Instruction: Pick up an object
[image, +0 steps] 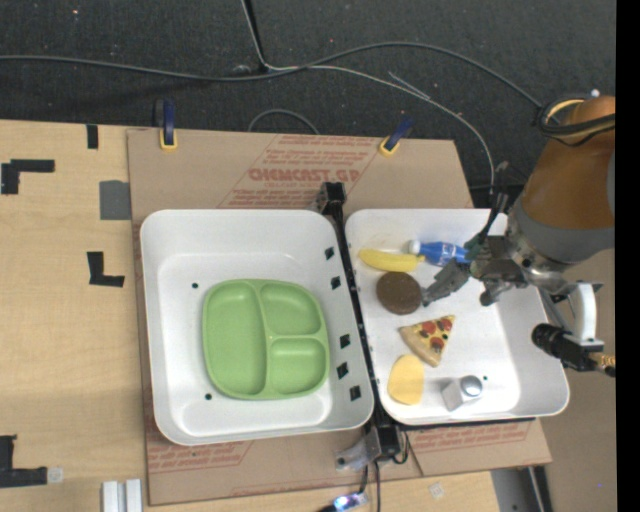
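The right bin holds a yellow banana, a blue and white tube, a round brown cookie, a pizza slice, a yellow wedge and a small grey cylinder. My gripper hangs over the upper middle of this bin, just right of the cookie and below the tube. It is open, with its two dark fingers spread and nothing between them.
The left bin holds a green divided plate. A raised black-clipped rim separates the two bins. The arm's grey body covers the right bin's far right corner. Cables run across the dark floor behind the bench.
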